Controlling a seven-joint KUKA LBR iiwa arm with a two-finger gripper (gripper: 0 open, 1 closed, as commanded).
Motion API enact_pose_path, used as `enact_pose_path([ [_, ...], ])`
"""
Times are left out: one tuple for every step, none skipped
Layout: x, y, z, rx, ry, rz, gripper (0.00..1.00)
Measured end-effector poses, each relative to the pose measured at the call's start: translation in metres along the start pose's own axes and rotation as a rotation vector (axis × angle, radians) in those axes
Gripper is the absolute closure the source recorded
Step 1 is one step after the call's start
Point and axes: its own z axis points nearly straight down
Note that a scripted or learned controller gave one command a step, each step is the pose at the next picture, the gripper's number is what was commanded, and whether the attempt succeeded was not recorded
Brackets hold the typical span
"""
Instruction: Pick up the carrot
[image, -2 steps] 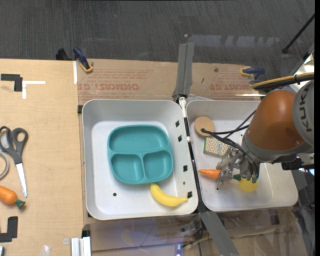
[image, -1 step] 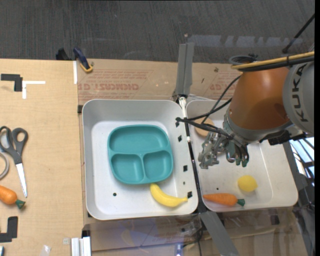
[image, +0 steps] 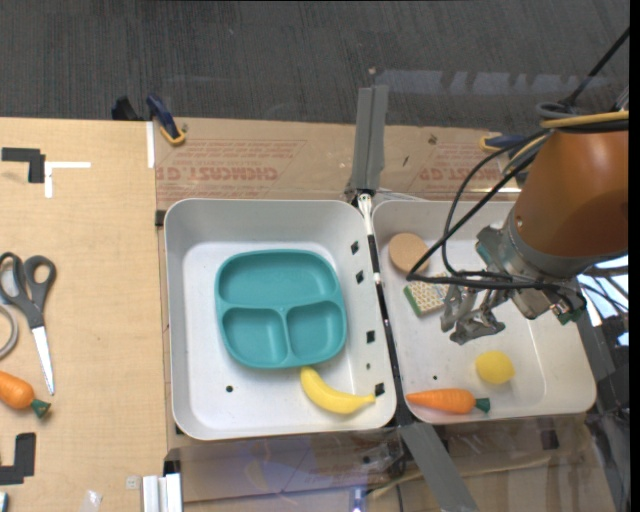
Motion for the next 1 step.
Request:
enact_pose_path([
  [0.0243, -0.0565, 0.0027, 0.0, 0.002, 0.073, 1.0],
])
